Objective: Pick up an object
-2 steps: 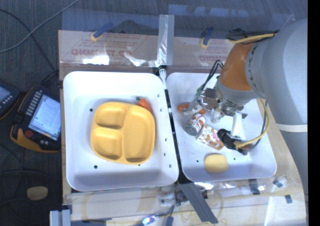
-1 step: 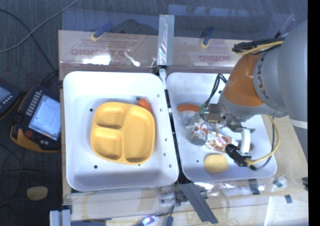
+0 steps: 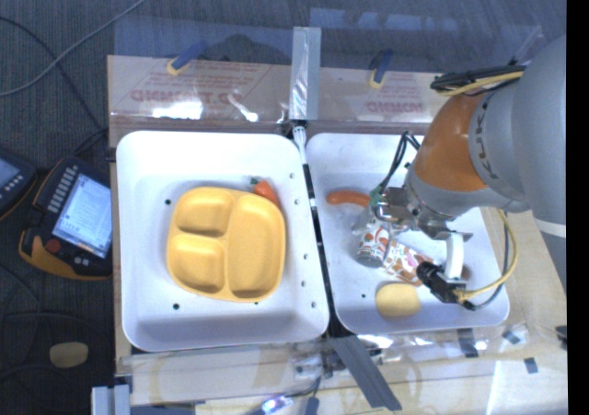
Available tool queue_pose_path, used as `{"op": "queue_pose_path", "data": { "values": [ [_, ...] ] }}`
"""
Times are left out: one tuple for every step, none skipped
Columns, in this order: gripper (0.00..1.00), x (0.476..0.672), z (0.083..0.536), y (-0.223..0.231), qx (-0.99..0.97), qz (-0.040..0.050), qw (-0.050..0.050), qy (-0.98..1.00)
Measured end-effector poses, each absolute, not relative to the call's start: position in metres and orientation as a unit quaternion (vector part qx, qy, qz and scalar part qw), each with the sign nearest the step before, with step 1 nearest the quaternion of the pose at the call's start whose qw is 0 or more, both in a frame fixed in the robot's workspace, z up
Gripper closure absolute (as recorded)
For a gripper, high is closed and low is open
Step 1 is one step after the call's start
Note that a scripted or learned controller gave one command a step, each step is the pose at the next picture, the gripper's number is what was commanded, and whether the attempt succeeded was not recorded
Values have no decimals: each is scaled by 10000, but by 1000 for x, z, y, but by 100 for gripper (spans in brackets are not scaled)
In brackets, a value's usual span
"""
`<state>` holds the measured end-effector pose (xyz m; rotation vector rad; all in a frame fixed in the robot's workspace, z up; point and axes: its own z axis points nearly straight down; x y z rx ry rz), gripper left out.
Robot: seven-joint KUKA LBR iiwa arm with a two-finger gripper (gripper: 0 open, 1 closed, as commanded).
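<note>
A: Camera view. The tool [image 3: 391, 211] is hanging low over the right bin [image 3: 342, 312], right above a crinkled printed packet [image 3: 391, 254]. Can't tell its opening, the wrist is blocking it.

B: Which thing is the target?

A: Probably the packet, sitting just under and in front of the tool. It's looking light, soft and crumply with a slick film, so pinching a raised fold should work best.

B: Others?

A: A yellow rounded piece [image 3: 398, 300] is lying further below the tool, smooth and likely slippery. An orange piece [image 3: 347, 197] is lying just to the tool's left. The yellow tray [image 3: 225, 243] is sitting in the left bin [image 3: 147, 312], well away.
</note>
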<state>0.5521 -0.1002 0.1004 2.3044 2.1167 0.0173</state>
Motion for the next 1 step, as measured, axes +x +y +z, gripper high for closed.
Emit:
{"op": "queue_pose_path", "data": {
  "values": [
    [100,528,203,-41,7395,-14,-7,6732]
  ]
}}
